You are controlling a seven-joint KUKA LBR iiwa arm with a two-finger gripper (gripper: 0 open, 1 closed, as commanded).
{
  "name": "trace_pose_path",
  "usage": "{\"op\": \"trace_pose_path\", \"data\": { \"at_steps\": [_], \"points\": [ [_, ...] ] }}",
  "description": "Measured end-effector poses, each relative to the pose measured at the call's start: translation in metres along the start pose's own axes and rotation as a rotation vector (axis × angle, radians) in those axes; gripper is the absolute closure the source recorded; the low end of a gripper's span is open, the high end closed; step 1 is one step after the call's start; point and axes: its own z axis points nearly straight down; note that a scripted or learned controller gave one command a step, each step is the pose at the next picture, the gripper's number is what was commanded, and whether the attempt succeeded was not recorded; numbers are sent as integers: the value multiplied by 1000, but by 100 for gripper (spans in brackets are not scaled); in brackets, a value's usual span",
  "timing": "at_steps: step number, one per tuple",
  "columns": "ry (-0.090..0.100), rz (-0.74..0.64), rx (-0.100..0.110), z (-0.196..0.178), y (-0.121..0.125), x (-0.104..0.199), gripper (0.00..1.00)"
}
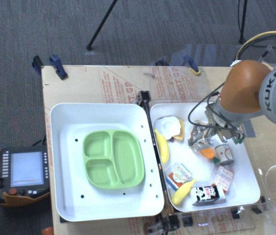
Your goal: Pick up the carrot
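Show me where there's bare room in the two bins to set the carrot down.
Left bin: bare white floor rings the green divided plate, widest along the near and left walls. Right bin: crowded; the gripper hangs by the carrot, with bananas, cartons and a can around. A small bare patch lies mid-floor.

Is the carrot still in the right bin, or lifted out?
In the bin: the carrot lies on the right bin's floor, directly under the gripper.
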Motion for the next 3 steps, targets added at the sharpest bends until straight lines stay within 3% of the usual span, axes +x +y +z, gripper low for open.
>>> {"op": "trace_pose_path", "data": {
  "at_steps": [1,2,3],
  "points": [
    [-3,-343,0,-18,-35,52,100],
    [0,-120,-3,0,38,57,100],
    [-5,-366,1,-102,111,51,100]
  ]
}}
